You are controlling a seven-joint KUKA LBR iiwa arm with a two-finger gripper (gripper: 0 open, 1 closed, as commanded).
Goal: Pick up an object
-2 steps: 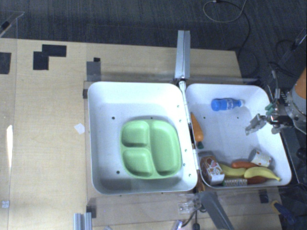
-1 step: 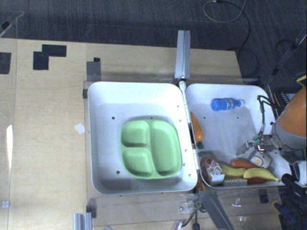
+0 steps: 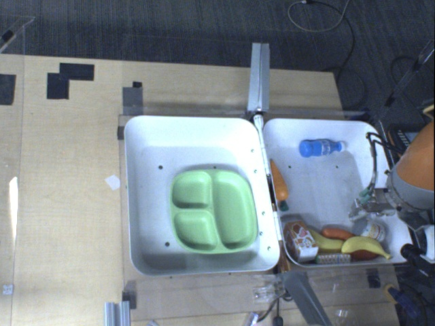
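The right bin (image 3: 319,195) holds several objects. A blue bottle (image 3: 319,147) lies on its side near the far wall. An orange carrot-like piece (image 3: 279,182) rests along the left wall. At the near edge sit a brown and white packet (image 3: 301,240), a red-orange piece (image 3: 334,233), a yellow banana (image 3: 363,246) and a small round tin (image 3: 374,231). My gripper (image 3: 370,208) hangs low at the bin's right side, just above the tin and the banana, below the arm's orange band (image 3: 416,161). Nothing shows held in it.
The left bin (image 3: 136,182) holds a green divided plate (image 3: 214,209). A grey metal post (image 3: 259,73) stands at the far end of the wall between the bins. Black cables run along the right bin's far right corner (image 3: 377,141).
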